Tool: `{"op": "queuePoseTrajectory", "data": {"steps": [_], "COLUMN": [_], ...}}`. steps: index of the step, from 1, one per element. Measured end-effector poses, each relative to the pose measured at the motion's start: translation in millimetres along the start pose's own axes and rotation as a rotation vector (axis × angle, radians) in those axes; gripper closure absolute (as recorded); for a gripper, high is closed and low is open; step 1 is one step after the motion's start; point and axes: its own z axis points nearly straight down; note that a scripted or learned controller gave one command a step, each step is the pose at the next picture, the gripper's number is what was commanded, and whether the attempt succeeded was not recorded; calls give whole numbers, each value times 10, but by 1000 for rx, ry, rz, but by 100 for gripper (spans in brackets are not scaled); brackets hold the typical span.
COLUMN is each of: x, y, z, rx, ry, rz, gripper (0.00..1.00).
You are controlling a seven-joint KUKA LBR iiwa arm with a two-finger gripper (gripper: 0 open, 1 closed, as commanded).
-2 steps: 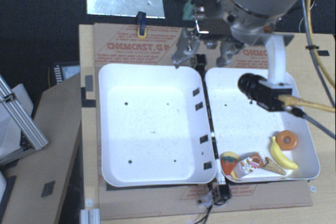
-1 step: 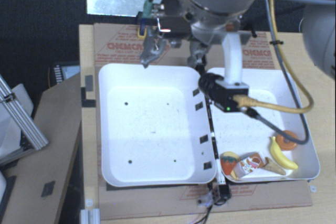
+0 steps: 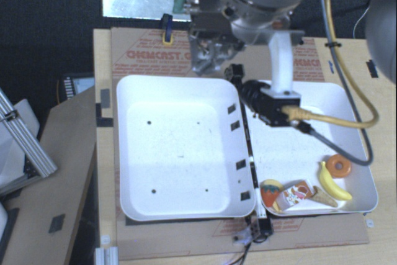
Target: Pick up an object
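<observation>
Several small objects lie in the front corner of the right bin [image 3: 347,108]: a yellow banana [image 3: 334,183], an orange ring-shaped piece [image 3: 339,166], a red-orange round fruit [image 3: 271,193], a white and red packet [image 3: 295,193] and a tan cone-shaped piece [image 3: 323,198]. My gripper [image 3: 208,59] hangs over the back rim of the left bin [image 3: 142,133], far from those objects and blurred against the cardboard. Nothing can be seen held in it.
A black unit [image 3: 272,106] with a yellow cable [image 3: 335,122] hangs from the arm over the back of the right bin. Black clips [image 3: 239,146] line the rim shared by the two bins. Aluminium framing [image 3: 25,139] stands at the left.
</observation>
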Motion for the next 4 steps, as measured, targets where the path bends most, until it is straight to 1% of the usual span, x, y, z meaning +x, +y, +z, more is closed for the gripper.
{"op": "queuePoseTrajectory", "data": {"steps": [1,2,3,4], "x": [-746,-208,-1,-33], "y": [-1,-10,-11,-24], "z": [114,286,1087,2337], "rx": [3,4,10,15], "ry": [-5,-3,-7,-10], "rz": [12,-3,0,5], "gripper": [100,100,100,100]}}
